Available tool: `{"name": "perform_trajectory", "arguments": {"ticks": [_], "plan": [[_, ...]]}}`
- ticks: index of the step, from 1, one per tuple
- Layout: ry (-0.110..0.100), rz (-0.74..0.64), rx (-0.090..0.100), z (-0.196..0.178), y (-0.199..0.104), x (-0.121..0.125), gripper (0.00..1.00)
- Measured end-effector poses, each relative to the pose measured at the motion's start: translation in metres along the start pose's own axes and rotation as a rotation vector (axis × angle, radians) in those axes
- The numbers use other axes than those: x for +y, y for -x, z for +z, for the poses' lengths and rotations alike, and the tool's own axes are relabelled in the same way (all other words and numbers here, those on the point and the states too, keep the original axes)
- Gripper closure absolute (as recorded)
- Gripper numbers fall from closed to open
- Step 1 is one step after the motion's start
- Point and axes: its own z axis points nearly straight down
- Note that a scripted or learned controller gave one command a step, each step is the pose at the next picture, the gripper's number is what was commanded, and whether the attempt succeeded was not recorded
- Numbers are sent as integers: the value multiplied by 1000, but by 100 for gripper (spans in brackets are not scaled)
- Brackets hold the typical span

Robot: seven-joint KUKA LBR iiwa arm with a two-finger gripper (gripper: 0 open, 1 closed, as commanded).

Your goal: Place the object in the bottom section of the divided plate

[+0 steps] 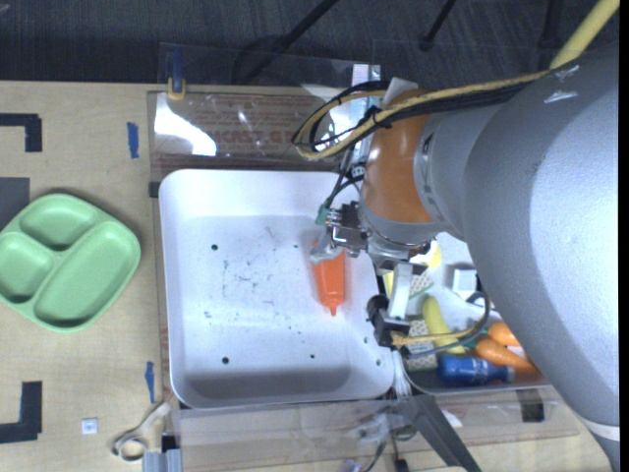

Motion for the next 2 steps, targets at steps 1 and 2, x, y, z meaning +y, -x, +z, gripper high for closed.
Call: {"name": "perform_trajectory", "arguments": {"ticks": [1, 2], "plan": [[0, 0, 0, 0, 0, 0, 0], [-60, 61, 14, -26, 2, -5, 0]]}}
